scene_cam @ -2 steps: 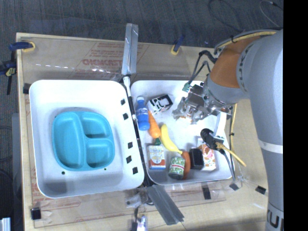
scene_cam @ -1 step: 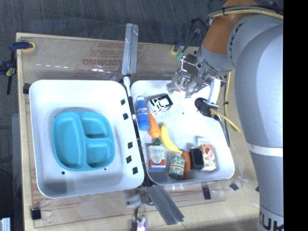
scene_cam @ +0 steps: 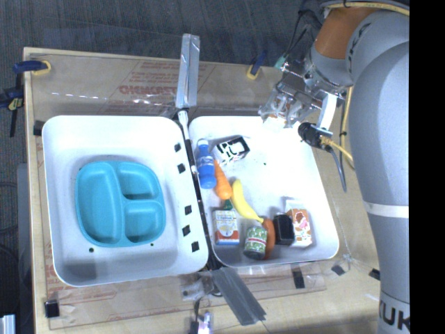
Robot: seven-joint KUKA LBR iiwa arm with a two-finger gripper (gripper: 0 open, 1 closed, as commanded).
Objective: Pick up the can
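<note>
Dark grey carpet surrounds your bench point(scene_cam: 104, 68), a pale board under clear film with faint reddish print you cannot read, carrying two glossy white bins. Your gripper point(scene_cam: 281, 110) hangs over the far rim of the right bin point(scene_cam: 316, 179), and whether it is wide or closed you cannot tell. The can point(scene_cam: 256, 241), a small cylinder with a green and red label, stands at that bin's near wall between a carton point(scene_cam: 226, 227) and a black block point(scene_cam: 283, 228), below a banana point(scene_cam: 242, 200) and blue bottle point(scene_cam: 206, 167); a teal divided tray point(scene_cam: 122, 202) fills the left bin point(scene_cam: 62, 145).
</note>
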